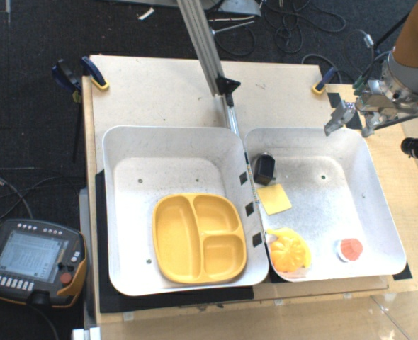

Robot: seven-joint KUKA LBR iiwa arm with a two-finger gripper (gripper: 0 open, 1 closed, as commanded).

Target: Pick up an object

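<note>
The right bin [379, 190] holds a small black block [264, 168] near its left wall. A flat yellow square [275, 199] lies just below the block. At the front sit a yellow-orange lumpy toy [288, 251] on a small white dish and a red round piece [351, 248]. My gripper [348, 127] hangs over the right bin's far rim, well away from all of them. It is open with nothing between its fingers.
In the left bin [124, 154] lies a yellow divided plate [198, 237]. A metal pole [203, 34] slants down to the wall between the bins. Clamps sit at the bench's back corners, and a teach pendant [32, 261] lies at the lower left.
</note>
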